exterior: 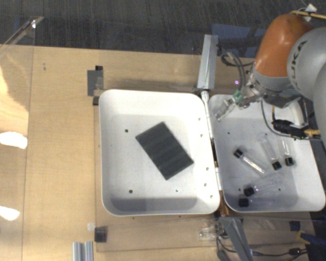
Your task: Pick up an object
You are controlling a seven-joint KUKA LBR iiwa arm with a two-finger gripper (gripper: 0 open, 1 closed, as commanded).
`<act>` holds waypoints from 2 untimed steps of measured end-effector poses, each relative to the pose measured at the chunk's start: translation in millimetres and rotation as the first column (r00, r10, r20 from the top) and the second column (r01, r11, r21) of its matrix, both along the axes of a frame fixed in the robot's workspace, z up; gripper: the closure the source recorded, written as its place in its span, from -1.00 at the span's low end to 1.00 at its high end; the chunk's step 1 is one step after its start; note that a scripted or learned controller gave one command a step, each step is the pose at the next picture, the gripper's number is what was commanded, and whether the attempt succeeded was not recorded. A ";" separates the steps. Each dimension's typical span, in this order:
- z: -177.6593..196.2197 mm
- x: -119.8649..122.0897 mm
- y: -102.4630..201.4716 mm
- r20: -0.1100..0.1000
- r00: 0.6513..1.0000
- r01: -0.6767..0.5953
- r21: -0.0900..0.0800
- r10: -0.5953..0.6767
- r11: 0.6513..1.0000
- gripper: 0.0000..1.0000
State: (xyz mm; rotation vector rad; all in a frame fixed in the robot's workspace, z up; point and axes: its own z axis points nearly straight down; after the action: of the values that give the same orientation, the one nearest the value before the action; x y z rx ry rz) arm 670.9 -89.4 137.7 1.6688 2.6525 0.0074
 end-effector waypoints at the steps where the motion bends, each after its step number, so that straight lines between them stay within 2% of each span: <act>1: 12.2 -54.6 -20.3 -0.001 0.995 -0.104 -0.001 0.104 0.995 -1.00; 2: -47.2 -6.1 -2.6 -0.010 0.988 -0.157 -0.002 0.157 0.988 -1.00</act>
State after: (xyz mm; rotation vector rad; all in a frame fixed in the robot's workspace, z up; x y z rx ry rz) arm 664.8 -92.0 90.6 1.4578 2.7822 -0.0042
